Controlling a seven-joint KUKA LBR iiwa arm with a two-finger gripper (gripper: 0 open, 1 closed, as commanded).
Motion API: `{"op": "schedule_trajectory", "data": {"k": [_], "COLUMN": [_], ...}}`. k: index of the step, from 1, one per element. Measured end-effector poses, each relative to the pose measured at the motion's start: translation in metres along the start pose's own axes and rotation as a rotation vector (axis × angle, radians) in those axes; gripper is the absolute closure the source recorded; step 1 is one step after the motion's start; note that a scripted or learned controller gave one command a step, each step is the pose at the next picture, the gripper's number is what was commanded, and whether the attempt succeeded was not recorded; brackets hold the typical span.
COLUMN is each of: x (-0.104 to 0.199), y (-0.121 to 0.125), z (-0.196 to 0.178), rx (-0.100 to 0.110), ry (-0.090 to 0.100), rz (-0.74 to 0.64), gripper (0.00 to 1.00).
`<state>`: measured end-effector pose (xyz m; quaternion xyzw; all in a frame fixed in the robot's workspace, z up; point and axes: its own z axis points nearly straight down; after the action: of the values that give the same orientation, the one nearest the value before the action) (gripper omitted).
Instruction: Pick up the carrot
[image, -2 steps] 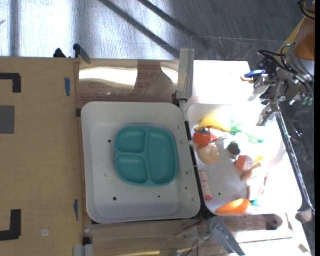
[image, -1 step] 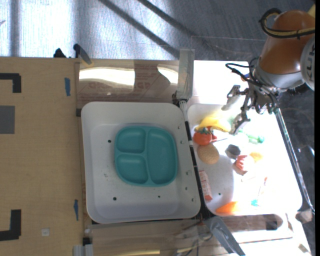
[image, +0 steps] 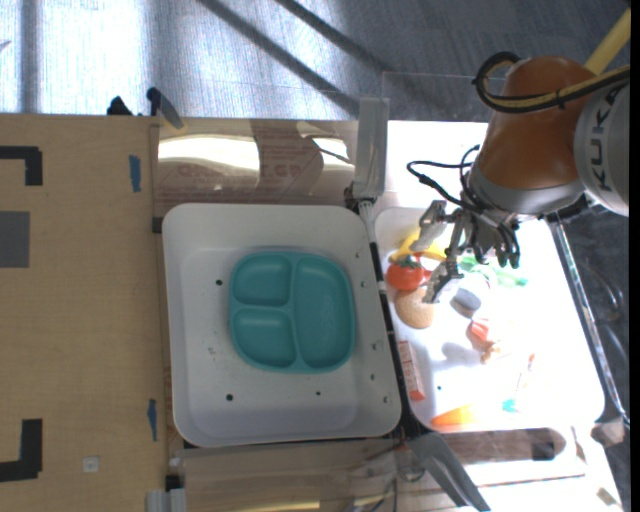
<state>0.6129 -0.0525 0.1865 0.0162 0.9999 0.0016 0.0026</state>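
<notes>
the bench (image: 70, 300) looks like bare brown board on its left part, with black corner marks (image: 25, 165) and bits of blue tape (image: 134, 172) on it. two shallow white bins sit on it side by side, touching along a dark seam. the left bin (image: 190, 250) has its corners rounded; the right bin (image: 560, 340) is washed out by glare.

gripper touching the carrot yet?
Apart. Camera view: the gripper hangs over the right bin's top end; the carrot lies at the bottom edge, bare floor between.
</notes>
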Motion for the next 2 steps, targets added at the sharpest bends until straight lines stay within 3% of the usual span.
{"op": "schedule_trajectory", "data": {"k": [1, 2], "x": [-0.001, 0.052], "y": [0.084, 0.028], "z": [0.001, 0.0], "rx": [-0.001, 0.004], "ry": [-0.001, 0.001], "rz": [-0.121, -0.112], "gripper": [0.0, 0.0]}}
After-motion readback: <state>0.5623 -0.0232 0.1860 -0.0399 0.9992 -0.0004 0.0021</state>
